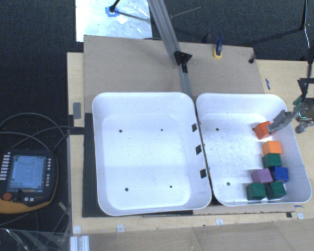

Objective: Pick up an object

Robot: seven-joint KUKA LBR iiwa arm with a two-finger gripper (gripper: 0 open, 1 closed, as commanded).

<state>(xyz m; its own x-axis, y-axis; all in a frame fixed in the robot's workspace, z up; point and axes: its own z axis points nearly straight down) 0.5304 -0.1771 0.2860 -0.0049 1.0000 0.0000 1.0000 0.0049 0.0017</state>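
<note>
Several coloured blocks lie along the right side of the right bin point(235, 140). An orange-red block point(261, 130) sits tilted and apart at the top of the group. Below it come an orange block point(272, 147), a green one point(270, 160), a blue one point(281, 173) and a purple one point(261, 175). Two dark green blocks point(256, 191) rest at the bin's near right corner. My gripper point(289, 119) reaches in over the right rim, and its grey tip lies just right of the orange-red block, close to or touching it.
The left bin point(144, 150) adjoins the right one along a shared middle rim with black clips point(199, 149). A slanted metal pole point(167, 30) crosses the back of the bench. A teach pendant point(23, 179) lies on the floor at the left.
</note>
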